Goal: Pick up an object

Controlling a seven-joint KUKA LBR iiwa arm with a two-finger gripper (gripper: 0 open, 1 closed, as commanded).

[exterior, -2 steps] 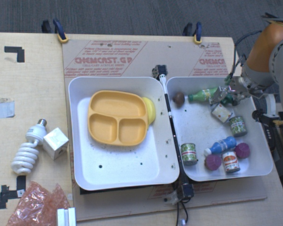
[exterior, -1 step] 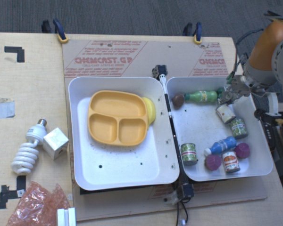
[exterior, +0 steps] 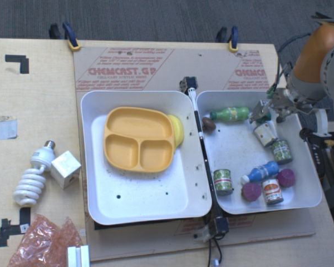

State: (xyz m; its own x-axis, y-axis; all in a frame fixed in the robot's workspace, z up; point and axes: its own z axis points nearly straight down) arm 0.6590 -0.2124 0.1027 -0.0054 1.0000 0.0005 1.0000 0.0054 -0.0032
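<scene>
"CHEMCAST" board (exterior: 128, 65) under white bins (exterior: 94, 166)

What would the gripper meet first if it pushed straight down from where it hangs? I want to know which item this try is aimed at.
Probably the small white box just below the gripper in the right bin; depth is unclear from this slanted view.

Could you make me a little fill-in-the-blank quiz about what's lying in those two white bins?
1. The yellow divided tray lies in the ____ bin.
2. The green bottle lies in the ____ bin.
3. The tray has ____ compartments.
4. The spiral light bulb lies outside the bins, on the view's ____ side.

Answers: left; right; three; left
</scene>
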